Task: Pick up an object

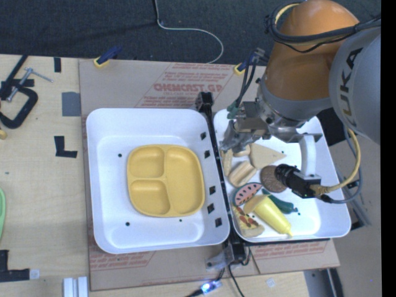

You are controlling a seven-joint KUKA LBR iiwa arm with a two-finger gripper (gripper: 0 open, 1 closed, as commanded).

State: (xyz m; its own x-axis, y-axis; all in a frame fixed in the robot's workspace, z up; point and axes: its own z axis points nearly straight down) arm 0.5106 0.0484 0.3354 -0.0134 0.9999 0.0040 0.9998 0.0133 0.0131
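The arm [365,85] is grey, with a glossy orange band above the wrist. Black cables loop around it. Dark lettering marks its grey shell.

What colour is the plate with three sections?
Yellow; the divided plate shows clearly in the camera view.

1. You see two white bins [99,141], smooth plastic with a slight sheen.
2. The yellow divided tray [166,179] looks like matt plastic.
3. The bench top [37,184] reads as pale wood; a brown cardboard sheet [173,82] lies under the bins.
4. The arm's orange band [303,48] is glossy; its grey shell [371,85] is smooth.
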